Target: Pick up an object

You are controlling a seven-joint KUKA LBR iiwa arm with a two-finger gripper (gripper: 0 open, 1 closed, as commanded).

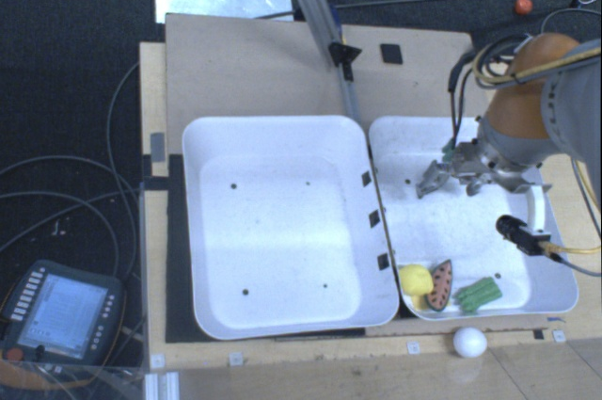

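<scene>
Lemon, melon slice and green toy are seen at the near edge of the right bin; the gripper is held above that bin's middle, fingers spread, nothing grasped; the approach step is judged underway; a descent toward the toys is called for next.

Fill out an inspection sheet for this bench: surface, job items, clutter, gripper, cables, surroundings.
Surface: two white bins side by side, left bin and right bin, on a bench board.
Job's things: yellow object, watermelon-slice toy and green object bunched at the right bin's near edge.
Clutter: white ball on the bench, outside the bins.
Grippers: gripper above the right bin, apart from the toys; nothing seen in it.
Cables: loops on the floor at left; bundle on the arm.
Surroundings: teach pendant at lower left; dark carpet.
</scene>
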